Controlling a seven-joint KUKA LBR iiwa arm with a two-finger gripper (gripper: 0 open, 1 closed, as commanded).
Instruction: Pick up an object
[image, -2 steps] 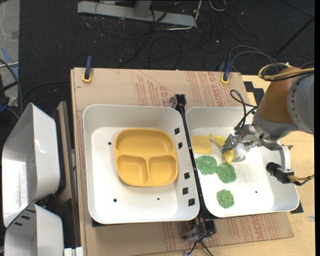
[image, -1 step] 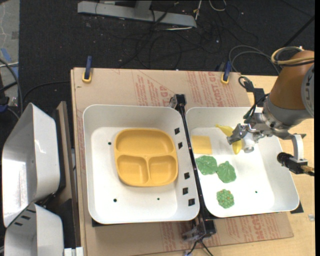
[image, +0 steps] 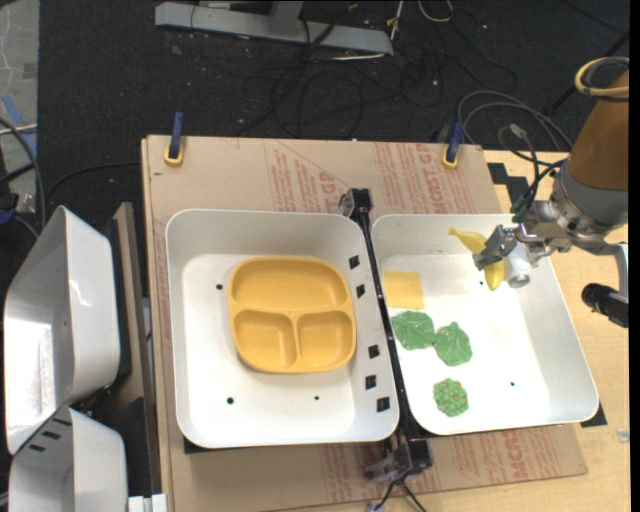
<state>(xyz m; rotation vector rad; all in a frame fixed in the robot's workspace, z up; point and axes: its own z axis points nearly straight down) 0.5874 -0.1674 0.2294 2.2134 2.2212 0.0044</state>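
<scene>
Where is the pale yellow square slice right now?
The pale yellow square slice lies in the right white bin, near its left wall, just above the green leafy pieces.

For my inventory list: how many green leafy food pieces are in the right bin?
3, all in the right bin. One green piece lies below the yellow cheese slice, a second touches its right side, and a third lies apart, nearer the front edge. None looks hidden.
</scene>
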